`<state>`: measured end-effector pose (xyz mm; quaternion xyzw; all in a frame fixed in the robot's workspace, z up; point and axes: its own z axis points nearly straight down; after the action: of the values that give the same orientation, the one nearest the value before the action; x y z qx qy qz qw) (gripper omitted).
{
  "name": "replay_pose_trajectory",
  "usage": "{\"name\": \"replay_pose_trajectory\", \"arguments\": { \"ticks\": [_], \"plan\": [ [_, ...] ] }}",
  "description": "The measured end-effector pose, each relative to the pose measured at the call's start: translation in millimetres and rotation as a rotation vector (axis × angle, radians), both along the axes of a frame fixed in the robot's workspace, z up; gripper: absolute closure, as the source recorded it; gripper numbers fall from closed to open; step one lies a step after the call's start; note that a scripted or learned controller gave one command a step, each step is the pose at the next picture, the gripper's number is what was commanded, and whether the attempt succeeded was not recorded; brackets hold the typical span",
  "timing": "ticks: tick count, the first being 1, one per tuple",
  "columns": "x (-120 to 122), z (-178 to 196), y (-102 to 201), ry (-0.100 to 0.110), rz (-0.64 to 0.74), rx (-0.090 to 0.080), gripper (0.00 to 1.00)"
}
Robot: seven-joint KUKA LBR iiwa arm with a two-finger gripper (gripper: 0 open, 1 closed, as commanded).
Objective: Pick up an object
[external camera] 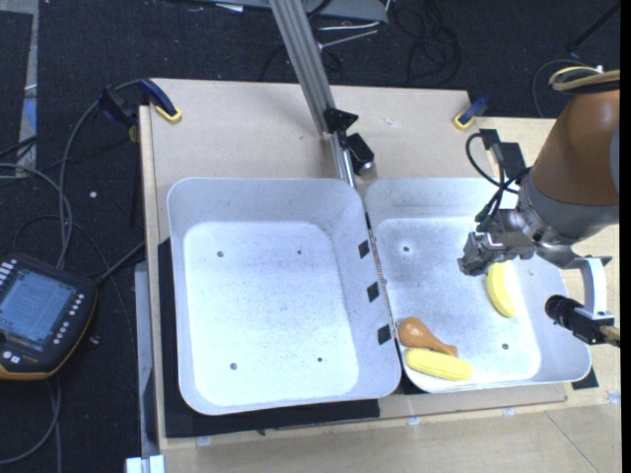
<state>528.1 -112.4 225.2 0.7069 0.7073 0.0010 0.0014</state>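
Yellow and bumpy, the toy corn lies at the near edge of the right bin — you can see it touching the orange drumstick just behind it. A bit farther back and to the right sits the yellow banana. Your gripper hangs right beside the banana's top end. Nothing sits in the claw that you can see — whether it is spread or pressed together, you cannot tell. Far back, a metal pole leans over the bench.
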Motion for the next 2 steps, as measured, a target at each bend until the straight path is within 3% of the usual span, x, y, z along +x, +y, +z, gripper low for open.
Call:
{"name": "replay_pose_trajectory", "arguments": {
  "ticks": [1, 2],
  "plan": [
    [0.2, 24.9, -0.1, 0.003, 0.0, 0.0, 1.0],
    [23.3, 12.4, 47.3, 0.004, 0.002, 0.0, 1.0]
  ]
}}
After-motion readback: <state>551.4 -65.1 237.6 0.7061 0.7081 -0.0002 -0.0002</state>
